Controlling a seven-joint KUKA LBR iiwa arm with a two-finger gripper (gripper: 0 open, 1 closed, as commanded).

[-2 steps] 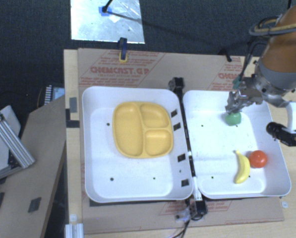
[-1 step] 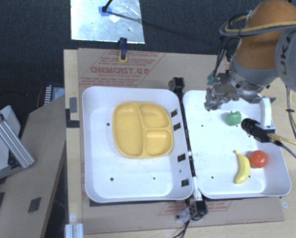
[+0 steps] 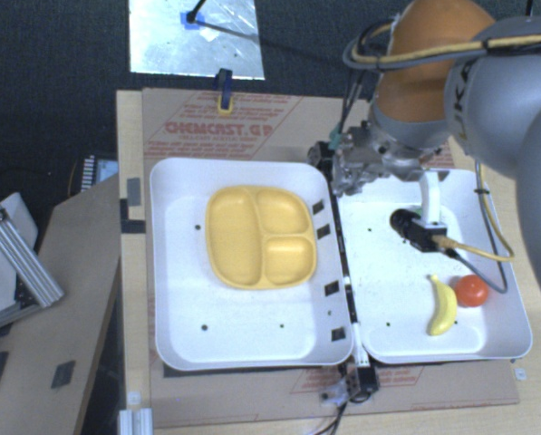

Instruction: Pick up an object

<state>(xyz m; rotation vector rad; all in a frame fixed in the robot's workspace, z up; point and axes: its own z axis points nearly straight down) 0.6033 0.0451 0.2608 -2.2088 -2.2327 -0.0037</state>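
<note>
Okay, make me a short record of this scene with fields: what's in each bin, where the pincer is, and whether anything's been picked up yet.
left bin: one yellow divided plate, three compartments, lying flat near the middle
right bin: yellow banana and small red round fruit, close together toward the near right corner
pincer: at the right bin's far left corner, beside the wall shared with the left bin
picked up: not yet; banana and fruit both lie in the bin, apart from the pincer
</note>
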